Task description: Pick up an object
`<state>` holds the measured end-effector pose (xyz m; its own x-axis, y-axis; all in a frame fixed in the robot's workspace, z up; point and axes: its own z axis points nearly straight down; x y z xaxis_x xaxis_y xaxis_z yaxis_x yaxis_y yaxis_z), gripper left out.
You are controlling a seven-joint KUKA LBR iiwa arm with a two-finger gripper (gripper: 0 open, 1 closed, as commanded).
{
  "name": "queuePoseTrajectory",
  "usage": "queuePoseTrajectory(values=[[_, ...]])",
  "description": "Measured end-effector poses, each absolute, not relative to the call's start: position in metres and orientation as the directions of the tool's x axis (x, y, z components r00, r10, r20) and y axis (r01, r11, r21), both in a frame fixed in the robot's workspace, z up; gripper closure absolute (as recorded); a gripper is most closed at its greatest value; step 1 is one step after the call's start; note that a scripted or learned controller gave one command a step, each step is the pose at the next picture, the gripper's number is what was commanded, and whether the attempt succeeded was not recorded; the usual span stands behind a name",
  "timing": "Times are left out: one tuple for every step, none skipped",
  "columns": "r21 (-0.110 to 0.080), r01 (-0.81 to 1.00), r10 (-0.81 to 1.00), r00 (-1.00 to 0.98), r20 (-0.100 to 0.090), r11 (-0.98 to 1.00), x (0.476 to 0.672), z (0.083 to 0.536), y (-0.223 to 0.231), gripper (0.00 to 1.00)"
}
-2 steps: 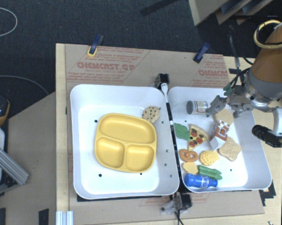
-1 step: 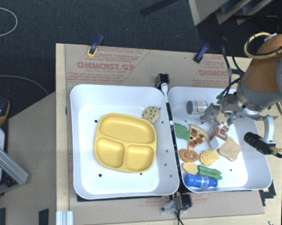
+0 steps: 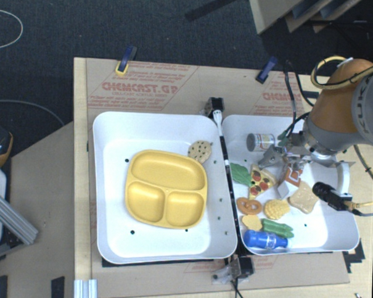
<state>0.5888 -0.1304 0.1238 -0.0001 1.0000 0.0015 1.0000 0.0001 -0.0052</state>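
1. I see the tool (image 3: 283,160) low over the right bin (image 3: 343,229), near its far middle, with the arm (image 3: 339,109) reaching in from the right. I cannot tell how the tool stands, because its metal parts blur together with the clutter beneath.

2. Nothing shows as held, so I treat the pick as not yet made. The likely targets sit crowded under and beside the tool: a pizza slice (image 3: 260,180), a small brown block (image 3: 293,175), a grey can (image 3: 259,142) just behind, and a green leaf piece (image 3: 240,174) to the left.

3. The main risk I judge is a crowded grasp. The pieces lie touching or nearly so, and the tool may close on two at once, or on an edge, and drop both on the lift.

4. The pizza slice and the toast (image 3: 304,199) lie flat. I expect flat pieces to slip out, or the tool to press into the bin floor before it gets any purchase.

5. The can lies on its side and may roll away if it is nudged.

6. The black cable (image 3: 333,198) crosses the bin near the toast, and I worry it could snag on a piece or drag one along.

7. The left bin (image 3: 104,191) holds a yellow tray (image 3: 166,189) and a cookie (image 3: 200,151), well apart from the tool, so I expect no trouble there.
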Motion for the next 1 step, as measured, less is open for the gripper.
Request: queuePoseTrajectory(values=[[0.016, 1.0, 1.0, 0.001, -0.005, -0.001, 0.594, 0.1057, -0.1325, 0.0]])
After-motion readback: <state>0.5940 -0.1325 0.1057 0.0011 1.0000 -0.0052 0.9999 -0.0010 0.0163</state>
